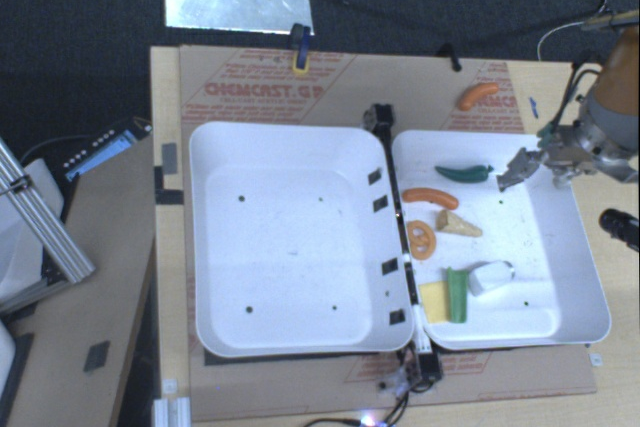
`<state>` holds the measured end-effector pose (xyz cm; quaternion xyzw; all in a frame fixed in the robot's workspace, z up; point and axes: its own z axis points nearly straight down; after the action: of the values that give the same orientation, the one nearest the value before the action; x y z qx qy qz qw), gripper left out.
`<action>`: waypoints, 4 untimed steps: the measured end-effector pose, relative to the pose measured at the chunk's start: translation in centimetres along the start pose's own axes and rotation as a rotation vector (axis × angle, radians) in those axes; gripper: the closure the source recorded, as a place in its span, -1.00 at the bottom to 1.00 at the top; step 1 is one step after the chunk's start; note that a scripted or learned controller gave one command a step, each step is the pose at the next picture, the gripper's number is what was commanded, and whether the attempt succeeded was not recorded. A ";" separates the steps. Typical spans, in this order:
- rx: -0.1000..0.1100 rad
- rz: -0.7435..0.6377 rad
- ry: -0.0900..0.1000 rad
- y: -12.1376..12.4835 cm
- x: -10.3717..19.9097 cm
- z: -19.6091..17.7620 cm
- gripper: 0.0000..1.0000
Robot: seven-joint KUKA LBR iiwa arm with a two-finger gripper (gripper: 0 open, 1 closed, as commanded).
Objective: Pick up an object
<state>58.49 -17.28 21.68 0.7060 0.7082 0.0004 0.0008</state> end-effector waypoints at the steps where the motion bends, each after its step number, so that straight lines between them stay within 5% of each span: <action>1: 0.006 -0.004 0.005 1.3 5.2 13.8 -1.00; 2: -0.003 -0.001 0.000 1.6 4.8 12.1 1.00; 3: 0.000 -0.005 0.002 2.1 9.1 12.5 1.00; 4: -0.019 -0.016 0.008 3.1 22.0 -4.2 1.00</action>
<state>61.50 4.75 25.86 0.7004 0.7137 0.0100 0.0047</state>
